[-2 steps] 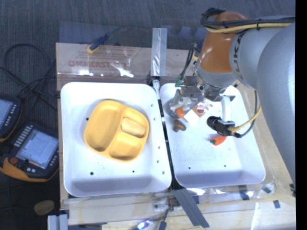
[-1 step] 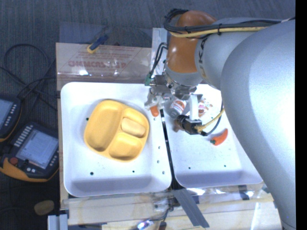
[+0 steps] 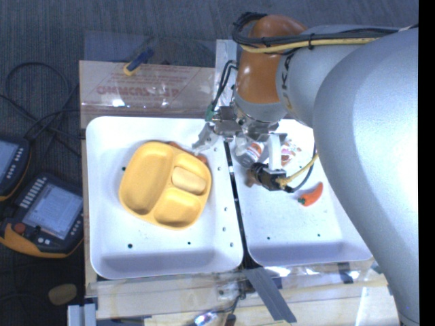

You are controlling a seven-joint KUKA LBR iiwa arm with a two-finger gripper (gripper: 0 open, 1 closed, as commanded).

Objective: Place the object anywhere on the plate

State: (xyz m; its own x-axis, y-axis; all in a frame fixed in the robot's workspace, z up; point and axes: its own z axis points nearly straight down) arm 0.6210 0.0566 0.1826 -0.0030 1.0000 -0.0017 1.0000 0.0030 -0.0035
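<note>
A yellow divided plate (image 3: 163, 189) lies in the left white bin (image 3: 109, 250). A tan, bun-like object (image 3: 189, 179) rests in the plate's right compartment. My gripper (image 3: 206, 138) hangs at the bin's upper right, just above the plate's far right rim and close to the wall between the two bins. A small reddish thing (image 3: 201, 159) peeks out at the plate's edge right below the gripper. The grey arm with its orange band (image 3: 262, 60) hides the back of the right bin.
The right bin (image 3: 292, 243) holds an orange carrot-like piece (image 3: 310, 195), a red and white item (image 3: 287, 152) and a small brown thing (image 3: 254, 176) near the arm's cable. A clear lid with a blue clip (image 3: 139, 60) lies behind the left bin.
</note>
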